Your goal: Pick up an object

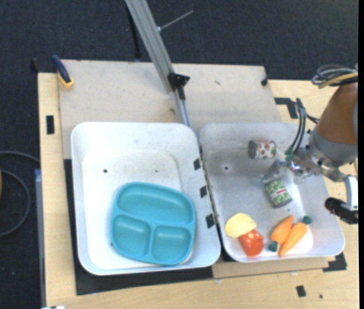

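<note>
White are the two bins: the left bin point(91, 153) carries a blue divided plate point(153, 223) toward its 5 o'clock corner, and the right bin point(233, 143) carries the small things. My gripper point(285, 170) hangs near the middle of the right bin, just at 12 o'clock of the green can point(277, 192), and I cannot tell if it is open or closed. At 11 o'clock of it lies a small can point(262, 149), and along the 6 o'clock edge lie two carrots point(288, 233), a yellow piece point(240, 224) and a red piece point(251, 243).
</note>
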Available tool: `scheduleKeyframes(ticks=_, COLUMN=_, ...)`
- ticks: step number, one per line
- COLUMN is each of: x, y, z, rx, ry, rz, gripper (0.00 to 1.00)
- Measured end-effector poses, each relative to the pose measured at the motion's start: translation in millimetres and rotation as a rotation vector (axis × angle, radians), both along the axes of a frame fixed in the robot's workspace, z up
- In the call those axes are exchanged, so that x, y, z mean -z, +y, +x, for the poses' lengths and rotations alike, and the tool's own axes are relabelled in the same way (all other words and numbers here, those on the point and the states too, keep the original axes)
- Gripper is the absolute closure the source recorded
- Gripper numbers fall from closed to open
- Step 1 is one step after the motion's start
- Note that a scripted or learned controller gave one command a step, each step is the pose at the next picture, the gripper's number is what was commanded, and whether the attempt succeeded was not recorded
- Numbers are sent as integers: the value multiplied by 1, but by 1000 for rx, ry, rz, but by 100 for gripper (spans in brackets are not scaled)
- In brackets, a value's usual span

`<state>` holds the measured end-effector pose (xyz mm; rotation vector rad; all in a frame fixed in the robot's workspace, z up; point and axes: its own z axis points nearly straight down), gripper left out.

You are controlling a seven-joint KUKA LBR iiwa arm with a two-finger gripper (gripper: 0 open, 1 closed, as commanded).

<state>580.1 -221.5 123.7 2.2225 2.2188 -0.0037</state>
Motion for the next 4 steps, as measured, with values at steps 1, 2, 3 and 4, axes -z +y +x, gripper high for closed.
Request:
scheduleKeyframes(ticks=1, x=-14, y=-1, z=1, rx=1, ry=-6, rz=-1, gripper=100)
scheduleKeyframes(ticks=2, x=-77, y=0, z=7, rx=-5, ry=-8, rz=-1, gripper=100)
scheduleKeyframes(ticks=3, x=-123, y=5, z=7, rx=-6, ry=-7, rz=0, gripper=100)
scheduleKeyframes(ticks=4, x=-178, y=4, z=9, rx=-6, ry=-9, rz=-1, gripper=100)
